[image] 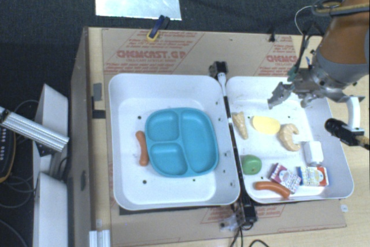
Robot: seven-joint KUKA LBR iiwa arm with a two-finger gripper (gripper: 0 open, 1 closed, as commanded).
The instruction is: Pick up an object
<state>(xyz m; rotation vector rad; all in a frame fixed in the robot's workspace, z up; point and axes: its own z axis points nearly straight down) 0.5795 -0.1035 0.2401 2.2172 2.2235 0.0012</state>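
Note:
My gripper (291, 98) hangs over the back part of the right bin (341, 182), open, with nothing between its fingers. Just in front of it lie a flat yellow piece (265, 124) and a tan pastry-like piece (289, 136). A pale tan stick (239, 125) lies by the bin's left wall. Nearer the front sit a green ball (251, 165), an orange sausage (272, 187), a white block (313, 152) and two small red-and-white cartons (285, 176) (314, 175).
The left bin (124, 124) holds a blue divided plate (180, 142) with another orange sausage (141, 148) beside it on the left. A black part of the arm (341, 130) juts over the right bin's right edge.

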